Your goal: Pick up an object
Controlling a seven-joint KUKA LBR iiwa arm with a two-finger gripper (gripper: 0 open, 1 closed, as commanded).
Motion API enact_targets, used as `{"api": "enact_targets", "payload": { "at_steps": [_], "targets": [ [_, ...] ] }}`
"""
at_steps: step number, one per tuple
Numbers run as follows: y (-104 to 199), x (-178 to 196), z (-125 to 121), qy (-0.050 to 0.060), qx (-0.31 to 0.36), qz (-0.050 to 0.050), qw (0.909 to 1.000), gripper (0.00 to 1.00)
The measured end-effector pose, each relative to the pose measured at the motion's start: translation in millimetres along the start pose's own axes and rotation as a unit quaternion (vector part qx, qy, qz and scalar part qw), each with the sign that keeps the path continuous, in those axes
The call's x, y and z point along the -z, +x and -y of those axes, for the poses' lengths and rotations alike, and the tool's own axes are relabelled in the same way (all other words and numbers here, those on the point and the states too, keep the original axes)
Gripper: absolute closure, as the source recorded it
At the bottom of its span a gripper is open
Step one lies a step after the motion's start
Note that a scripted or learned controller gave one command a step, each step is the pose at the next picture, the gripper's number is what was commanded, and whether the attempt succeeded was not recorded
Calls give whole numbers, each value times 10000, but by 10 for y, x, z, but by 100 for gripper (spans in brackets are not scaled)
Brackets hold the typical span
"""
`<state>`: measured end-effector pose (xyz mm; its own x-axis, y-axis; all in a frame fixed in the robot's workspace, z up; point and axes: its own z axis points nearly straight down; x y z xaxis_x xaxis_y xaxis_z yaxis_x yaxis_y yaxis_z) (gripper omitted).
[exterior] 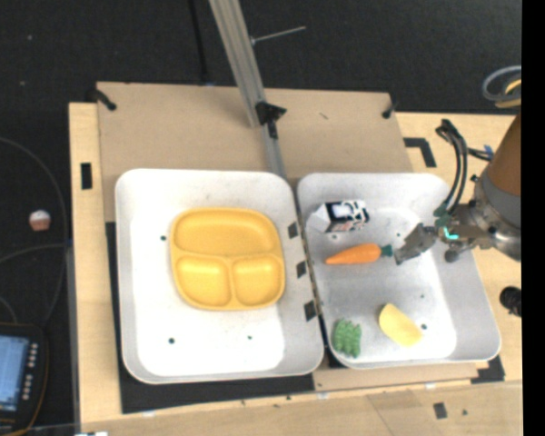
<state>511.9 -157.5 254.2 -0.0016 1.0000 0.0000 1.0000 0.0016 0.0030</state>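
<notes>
Nothing is lifted yet: every object lies on a bin floor, so the whole pick is left to do. The gripper (409, 248) hovers low in the right bin (463, 334), just beside the green tip of the carrot (354, 255), likely its target; whether the claw is wide or narrow I cannot tell. That bin also holds a black-and-white toy (345, 213), a green broccoli piece (347, 336) and a yellow lemon (400, 324). The left bin (145, 334) holds a yellow divided plate (227, 257).

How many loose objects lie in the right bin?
4: a black-and-white item at the back, a carrot mid-bin, a green piece and a yellow piece in front.
</notes>
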Motion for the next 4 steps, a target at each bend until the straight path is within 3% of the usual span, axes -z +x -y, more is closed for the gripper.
{"api": "enact_targets", "payload": {
  "at_steps": [3,4],
  "targets": [
    [-189,-1546,28,10,-20,11,10000,0],
    [-193,-1422,12,-11,-45,4,10000,100]
  ]
}}
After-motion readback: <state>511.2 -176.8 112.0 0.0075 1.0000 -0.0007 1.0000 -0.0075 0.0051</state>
